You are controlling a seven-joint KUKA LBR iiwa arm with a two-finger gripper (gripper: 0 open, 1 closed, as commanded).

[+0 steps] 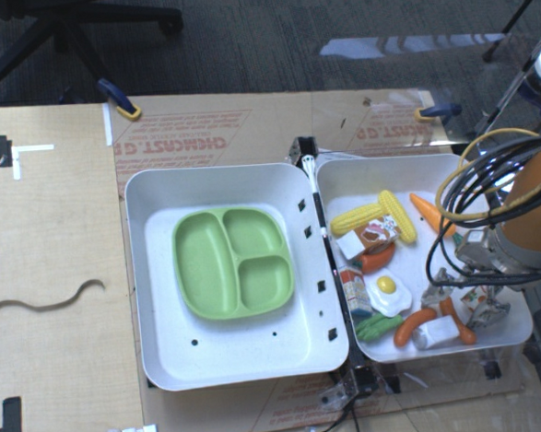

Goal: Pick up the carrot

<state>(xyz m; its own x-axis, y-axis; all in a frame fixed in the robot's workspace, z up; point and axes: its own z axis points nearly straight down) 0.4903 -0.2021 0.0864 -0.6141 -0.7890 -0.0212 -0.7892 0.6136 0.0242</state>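
Two shallow white bins sit side by side on a desk [48, 207], seen from above at a slant. The left bin [156, 292] holds a green divided plate [234, 262] near its middle, with bare white floor open all around it. The right bin [356, 179] is crowded with toy food. The carrot [425, 212] lies tilted near the bin's back right, just right of two corn cobs [374, 216] and partly crossed by black cables [472, 196]. Below the corn lie a fried egg [388, 292], a green vegetable [378, 326] and a sausage [413, 326]. The arm [534, 215], grey with an orange band, comes in from the right and is cut off by the frame edge. Its gripper [463, 299] hangs low over the bin's front right corner, near the sausage and apart from the carrot. Clutter and cables blur it, so whether the fingers are spread or closed cannot be told.
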